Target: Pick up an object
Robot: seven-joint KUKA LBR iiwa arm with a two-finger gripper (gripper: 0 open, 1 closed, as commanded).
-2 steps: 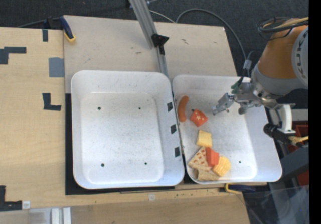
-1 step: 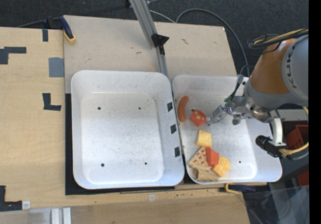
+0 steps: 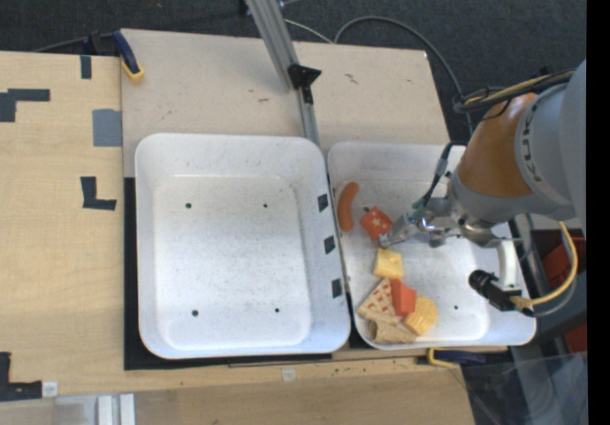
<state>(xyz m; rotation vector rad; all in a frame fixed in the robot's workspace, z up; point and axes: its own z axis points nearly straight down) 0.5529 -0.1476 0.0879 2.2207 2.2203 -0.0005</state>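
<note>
Several small toy foods lie in the right bin (image 3: 448, 313). An orange sausage (image 3: 348, 205) rests near the bin's left wall, with a red piece (image 3: 376, 222) beside it. A yellow block (image 3: 388, 265) sits below those. At the front lie a waffle-like piece (image 3: 379, 304), a red wedge (image 3: 403, 297) and a yellow-orange piece (image 3: 421, 315). My gripper (image 3: 393, 236) reaches in from the right and hangs low between the red piece and the yellow block. Nothing shows between its fingers.
The left bin (image 3: 162, 166) lies beside the right one, with a shared wall between them. A metal pole (image 3: 272, 23) slants over the bench behind the bins. Cables (image 3: 515, 294) hang off the arm at the right bin's right edge.
</note>
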